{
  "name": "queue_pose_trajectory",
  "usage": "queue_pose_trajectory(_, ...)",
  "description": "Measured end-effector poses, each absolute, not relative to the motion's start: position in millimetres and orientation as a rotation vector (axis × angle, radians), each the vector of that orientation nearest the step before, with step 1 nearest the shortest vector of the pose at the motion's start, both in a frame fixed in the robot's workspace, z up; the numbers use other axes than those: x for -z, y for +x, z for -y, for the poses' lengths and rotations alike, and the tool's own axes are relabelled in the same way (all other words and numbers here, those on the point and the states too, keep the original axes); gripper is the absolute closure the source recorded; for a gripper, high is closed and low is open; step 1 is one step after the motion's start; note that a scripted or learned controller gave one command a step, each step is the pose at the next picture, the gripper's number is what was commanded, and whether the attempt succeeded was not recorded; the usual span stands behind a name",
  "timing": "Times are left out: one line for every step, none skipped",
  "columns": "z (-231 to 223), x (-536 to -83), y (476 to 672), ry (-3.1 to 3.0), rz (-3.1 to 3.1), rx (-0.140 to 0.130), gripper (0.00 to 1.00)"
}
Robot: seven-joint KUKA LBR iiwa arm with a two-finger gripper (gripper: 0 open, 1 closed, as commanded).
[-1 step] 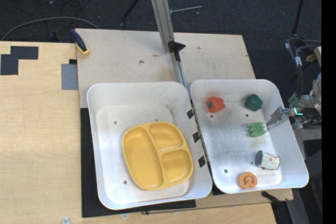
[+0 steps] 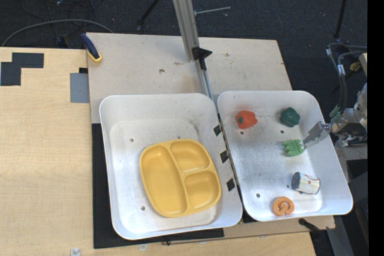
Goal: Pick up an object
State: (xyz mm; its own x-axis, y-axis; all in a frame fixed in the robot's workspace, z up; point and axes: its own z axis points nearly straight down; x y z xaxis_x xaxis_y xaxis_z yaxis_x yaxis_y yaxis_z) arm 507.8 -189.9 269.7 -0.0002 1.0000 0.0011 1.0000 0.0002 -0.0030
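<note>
Toward the right rim of the right shallow white bin (image 2: 264, 99) lies a small light-green crumpled object (image 2: 293, 148), the nearest candidate for picking. Just beside it, at the bin's right edge, a thin grey part of the gripper (image 2: 314, 133) slants down toward it, apparently short of touching. Nothing can be seen held, and whether the jaws are spread or closed I cannot tell. Around it in the same bin lie a dark-green rounded object (image 2: 290, 116), a red pepper-like toy (image 2: 245, 119), a small white-and-grey cylinder (image 2: 306, 183) and an orange ring-shaped piece (image 2: 282, 207). The left white bin (image 2: 120, 129) holds a yellow three-compartment plastic tray (image 2: 180, 177).

By my reading the step in hand is the approach, with no grasp made. Next, the gripper should centre over the light-green object, descend and close on it. Most of the arm is cut off at the right, and the gripper's tips are too small to resolve.
</note>
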Motion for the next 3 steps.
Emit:
queue_pose_trajectory(183.4,-224.4,509.7,-2.216,2.217,-0.005,0.00)
queue_pose_trajectory(185.0,-177.9,515.5,-2.217,2.216,-0.005,0.00)
queue_pose_trajectory(188.6,-133.2,513.6,-2.217,2.216,-0.005,0.00)
